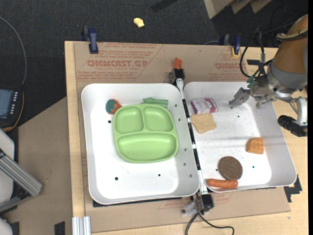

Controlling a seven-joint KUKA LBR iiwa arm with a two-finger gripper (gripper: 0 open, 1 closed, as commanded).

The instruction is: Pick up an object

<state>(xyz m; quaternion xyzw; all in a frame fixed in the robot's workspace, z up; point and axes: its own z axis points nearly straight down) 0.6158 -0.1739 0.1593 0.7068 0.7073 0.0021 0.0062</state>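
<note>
The right bin (274, 131) holds several toy foods. A purple and white box (203, 105) and a tan slice of bread (203, 123) lie at its back left. An orange waffle piece (255, 145) sits towards the right. A brown round cookie (230, 167) and a red-orange sausage (222, 183) lie at the front. My gripper (248, 97) hangs over the back of the right bin, to the right of the purple box and apart from it. I see nothing held in it.
The left bin (98, 170) carries a green divided plate (145, 133). A red and green fruit (113, 105) and a green leafy piece (155, 102) lie behind the plate. A small yellow item (139, 22) lies on the dark floor beyond the bench.
</note>
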